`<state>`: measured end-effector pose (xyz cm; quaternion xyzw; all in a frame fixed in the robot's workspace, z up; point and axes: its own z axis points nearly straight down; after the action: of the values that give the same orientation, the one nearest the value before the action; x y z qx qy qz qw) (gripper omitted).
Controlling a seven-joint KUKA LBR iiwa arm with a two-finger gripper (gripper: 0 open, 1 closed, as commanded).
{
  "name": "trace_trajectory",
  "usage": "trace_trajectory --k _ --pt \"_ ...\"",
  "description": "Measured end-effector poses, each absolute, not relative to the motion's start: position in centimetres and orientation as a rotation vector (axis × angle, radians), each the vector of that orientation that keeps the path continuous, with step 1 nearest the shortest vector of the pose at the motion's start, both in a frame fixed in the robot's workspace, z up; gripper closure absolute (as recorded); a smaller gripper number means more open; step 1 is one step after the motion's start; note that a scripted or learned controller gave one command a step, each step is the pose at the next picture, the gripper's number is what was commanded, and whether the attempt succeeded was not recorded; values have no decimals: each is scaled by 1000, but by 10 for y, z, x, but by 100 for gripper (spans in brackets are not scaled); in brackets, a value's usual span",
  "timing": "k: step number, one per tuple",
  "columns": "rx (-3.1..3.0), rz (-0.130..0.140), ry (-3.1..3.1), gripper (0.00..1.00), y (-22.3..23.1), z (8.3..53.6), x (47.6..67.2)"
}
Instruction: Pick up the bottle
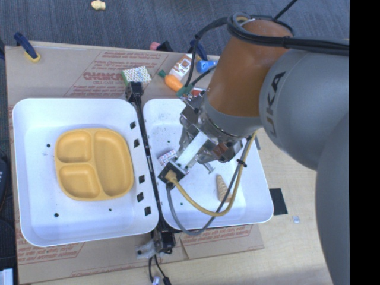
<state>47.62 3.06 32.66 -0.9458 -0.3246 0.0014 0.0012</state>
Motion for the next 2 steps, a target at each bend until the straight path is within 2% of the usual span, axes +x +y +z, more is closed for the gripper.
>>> trace_trajectory --k 1,2 --pt "-2886 4 -1236 100 74 362 500" --pt "-2549 8 -1830 100 73 288 476"
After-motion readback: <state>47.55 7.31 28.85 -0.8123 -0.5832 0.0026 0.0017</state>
